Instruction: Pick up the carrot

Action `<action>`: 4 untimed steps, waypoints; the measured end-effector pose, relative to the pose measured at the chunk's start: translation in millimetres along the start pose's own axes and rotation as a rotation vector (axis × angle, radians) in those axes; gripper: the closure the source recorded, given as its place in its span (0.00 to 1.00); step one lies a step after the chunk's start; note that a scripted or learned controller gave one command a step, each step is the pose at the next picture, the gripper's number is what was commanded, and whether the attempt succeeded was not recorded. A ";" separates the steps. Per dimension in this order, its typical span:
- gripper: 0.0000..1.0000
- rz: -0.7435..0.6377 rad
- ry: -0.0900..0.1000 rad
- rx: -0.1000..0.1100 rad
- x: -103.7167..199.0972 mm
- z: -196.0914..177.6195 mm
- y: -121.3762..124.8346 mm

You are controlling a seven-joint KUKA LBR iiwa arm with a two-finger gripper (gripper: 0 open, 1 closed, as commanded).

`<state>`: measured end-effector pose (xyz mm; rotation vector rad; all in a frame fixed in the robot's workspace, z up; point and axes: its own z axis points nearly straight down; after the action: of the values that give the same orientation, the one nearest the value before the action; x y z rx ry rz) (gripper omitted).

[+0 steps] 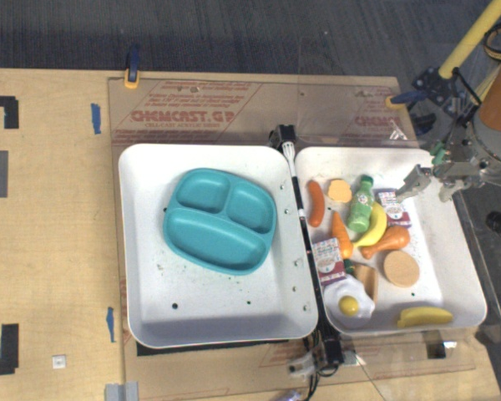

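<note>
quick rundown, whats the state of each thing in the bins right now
carrot: lying flat in the right bin, untouched
end effector: over the right bin's far right edge, holding nothing
teal plate: right side up in the left bin
green bottle: lying on its side
fried egg: yolk up

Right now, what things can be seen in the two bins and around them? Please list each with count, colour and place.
left bin: 1, white, holds the plate
divided plate: 1, teal, middle of left bin
right bin: 1, white, holds toy food
carrot: 1, orange, centre-left of right bin
sausage: 1, red-orange, left edge of right bin
green bottle: 1, beside the carrot
bananas: 2, yellow, one at front, one mid-bin
fried egg: 1, white and yellow, front left
gripper: 1, grey, over right bin's back right corner
</note>
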<state>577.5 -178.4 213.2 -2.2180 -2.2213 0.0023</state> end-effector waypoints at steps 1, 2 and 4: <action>0.00 -0.134 -0.003 -0.008 49.6 117.6 -53.6; 0.00 0.119 -0.010 -0.015 71.7 124.8 -38.9; 0.00 0.566 0.000 -0.013 85.6 124.3 -49.4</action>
<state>527.6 -92.7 89.1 -2.7586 -1.5179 -0.0115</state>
